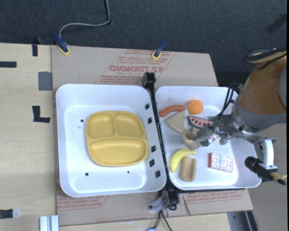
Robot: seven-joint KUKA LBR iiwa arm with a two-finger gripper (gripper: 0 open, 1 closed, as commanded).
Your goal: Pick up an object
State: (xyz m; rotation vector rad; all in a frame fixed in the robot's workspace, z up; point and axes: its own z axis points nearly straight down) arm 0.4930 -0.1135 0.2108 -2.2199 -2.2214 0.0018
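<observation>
1. Nearest the lens at the frame's bottom, cardboard [135, 64] runs under both bins, its lower edge showing below them and its printed far end pinned by two yellow-and-blue clamps [62, 46]; a thin cable [86, 25] loops over the dark floor beyond.
2. Left bin [67, 129]: a yellow divided plate [117, 138] lies flat near its middle, three compartments facing up.
3. Right bin [231, 93], near side: a yellow banana [178, 159] touches a tan bread-like block [188, 169]; a small red-and-white patterned box [220, 162] lies just beside them toward the arm.
4. Right bin, middle: the gripper [202, 137] hangs low over a cluster of items, a watermelon slice [200, 121] at its far edge and a beige wedge [176, 123] just left; whether its fingers are apart or closed on anything cannot be made out.
5. Right bin, far side: an orange ball [196, 106] sits near a red sausage-shaped piece [171, 110], slightly apart.
6. Grey arm [260, 109] with its orange band enters from the right, above the bin's right rim.
</observation>
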